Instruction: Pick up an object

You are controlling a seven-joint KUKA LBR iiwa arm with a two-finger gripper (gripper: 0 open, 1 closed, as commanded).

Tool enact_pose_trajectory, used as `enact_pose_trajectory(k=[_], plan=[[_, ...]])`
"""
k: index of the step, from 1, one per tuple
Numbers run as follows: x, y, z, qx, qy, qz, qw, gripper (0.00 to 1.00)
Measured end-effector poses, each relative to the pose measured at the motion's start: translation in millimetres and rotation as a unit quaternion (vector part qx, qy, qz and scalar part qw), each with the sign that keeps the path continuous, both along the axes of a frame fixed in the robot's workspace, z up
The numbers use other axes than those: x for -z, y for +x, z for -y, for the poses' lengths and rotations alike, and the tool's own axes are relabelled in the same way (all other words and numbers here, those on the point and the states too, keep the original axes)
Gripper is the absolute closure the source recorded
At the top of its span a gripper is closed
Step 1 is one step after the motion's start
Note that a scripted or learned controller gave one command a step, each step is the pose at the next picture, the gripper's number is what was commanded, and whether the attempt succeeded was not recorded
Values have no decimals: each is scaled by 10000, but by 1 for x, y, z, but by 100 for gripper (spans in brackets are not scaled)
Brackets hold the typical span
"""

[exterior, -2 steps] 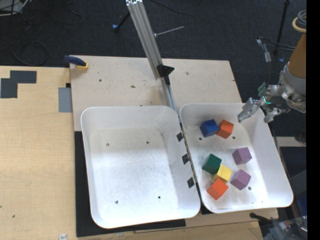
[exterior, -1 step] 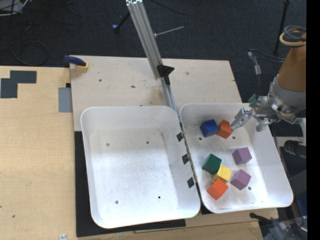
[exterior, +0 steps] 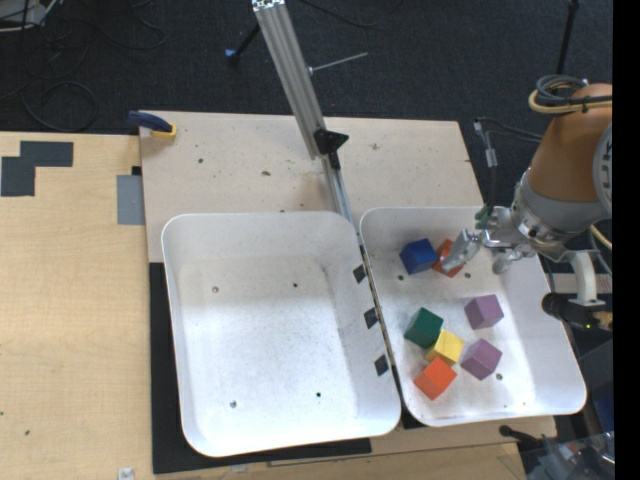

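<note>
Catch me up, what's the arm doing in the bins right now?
The KUKA arm reaches in from the right, its tool low in the right bin, right at a small red block beside the blue cube. I can't tell if it has a grip. The green, yellow and orange cubes and two purple ones lie nearer the camera.

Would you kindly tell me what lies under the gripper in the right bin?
Under the gripper a red object shows partly, beside the blue cube. The gripper covers the rest, so its shape stays unclear.
</note>
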State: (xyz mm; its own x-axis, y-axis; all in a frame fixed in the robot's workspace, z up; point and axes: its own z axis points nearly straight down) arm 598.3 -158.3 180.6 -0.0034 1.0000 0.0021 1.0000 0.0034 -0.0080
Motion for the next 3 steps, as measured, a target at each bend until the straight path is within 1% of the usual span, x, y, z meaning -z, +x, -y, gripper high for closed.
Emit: enact_pose_trajectory(k=[1, 2, 3], plan=[[46, 1, 5, 21, -3, 1, 10000, 0], [33, 1, 6, 40, -4, 19, 10000, 100], [-30, 5, 9, 18, -17, 63, 10000, 100]])
